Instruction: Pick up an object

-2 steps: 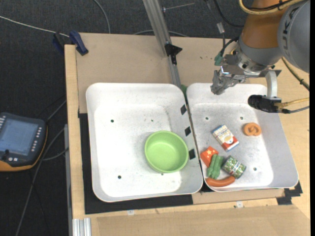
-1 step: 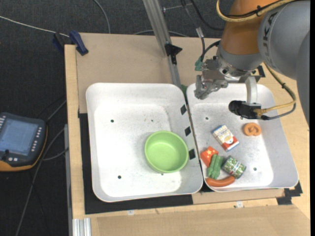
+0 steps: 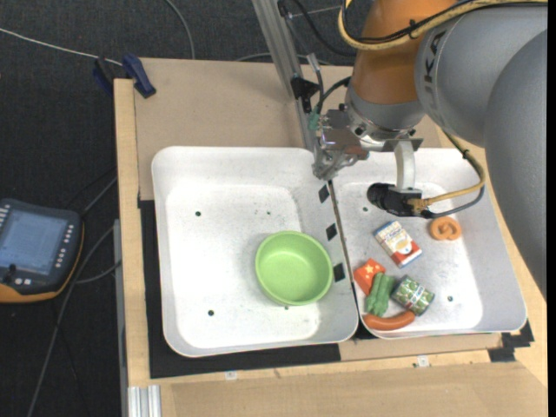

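My gripper (image 3: 328,159) hangs over the far end of the divider between the two white bins, under the orange wrist band. Nothing is visibly held in it. The left bin (image 3: 187,233) holds a light green bowl (image 3: 294,268) near its front right. In the right bin (image 3: 486,294) lie a small red-and-white carton (image 3: 398,241), an orange ring-shaped piece (image 3: 446,229), a red piece (image 3: 368,274), a green vegetable (image 3: 380,294), a green can (image 3: 412,294) and a red sausage (image 3: 388,321). All of these lie nearer the front than the gripper.
A black part with a yellow cable (image 3: 393,199) hangs from the arm over the back of the right bin. A metal pole (image 3: 280,42) rises behind the bins. A control pendant (image 3: 33,248) lies off the bench at left, and a blue clamp (image 3: 139,75) grips the far left corner.
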`<state>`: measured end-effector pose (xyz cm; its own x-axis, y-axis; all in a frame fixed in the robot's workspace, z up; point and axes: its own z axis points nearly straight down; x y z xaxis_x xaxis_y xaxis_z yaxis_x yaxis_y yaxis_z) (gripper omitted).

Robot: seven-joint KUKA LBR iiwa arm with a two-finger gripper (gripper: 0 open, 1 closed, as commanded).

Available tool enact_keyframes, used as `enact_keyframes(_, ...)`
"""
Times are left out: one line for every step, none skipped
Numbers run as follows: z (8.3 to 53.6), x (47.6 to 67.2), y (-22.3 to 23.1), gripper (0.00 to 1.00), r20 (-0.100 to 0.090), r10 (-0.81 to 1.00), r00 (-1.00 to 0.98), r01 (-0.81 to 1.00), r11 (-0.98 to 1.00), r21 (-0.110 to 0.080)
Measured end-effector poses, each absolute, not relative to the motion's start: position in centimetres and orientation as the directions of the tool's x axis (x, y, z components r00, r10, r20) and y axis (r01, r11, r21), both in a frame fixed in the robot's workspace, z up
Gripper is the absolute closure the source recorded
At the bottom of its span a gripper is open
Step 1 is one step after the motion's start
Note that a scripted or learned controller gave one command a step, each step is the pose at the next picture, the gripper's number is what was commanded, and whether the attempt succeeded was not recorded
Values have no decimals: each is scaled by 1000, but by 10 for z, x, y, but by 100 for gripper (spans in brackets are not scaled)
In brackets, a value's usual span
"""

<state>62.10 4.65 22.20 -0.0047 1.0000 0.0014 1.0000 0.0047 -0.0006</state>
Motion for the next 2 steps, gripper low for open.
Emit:
enact_keyframes(235,619,93,100,1,1000,-4,1000,4,1)
enact_keyframes(234,619,90,0,0,1000,0,1000,0,0)
